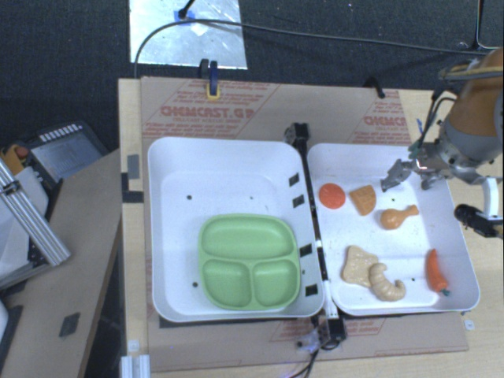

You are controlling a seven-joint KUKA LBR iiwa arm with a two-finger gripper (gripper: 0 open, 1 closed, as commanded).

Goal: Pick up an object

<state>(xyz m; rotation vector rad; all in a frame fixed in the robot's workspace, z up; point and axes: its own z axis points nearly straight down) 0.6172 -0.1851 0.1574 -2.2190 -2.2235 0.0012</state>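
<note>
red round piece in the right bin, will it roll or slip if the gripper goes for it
The red round piece looks smooth and rounded, so it may slip from a two-finger pinch. It seems to lie flat, so rolling is less likely. It probably weighs little. It sits close to the orange wedge, which a push might nudge.

- Left shallow white bin (169,211) has a green three-section plastic plate (250,260) in it.
- Right shallow white bin (453,290): round red-orange ball (331,196), orange wedge (363,200), tan drumstick (398,216), beige lumpy pieces (372,272), an orange carrot (436,271).
- Gripper (409,172) hovers over the right bin's far edge, near the wedge.
</note>
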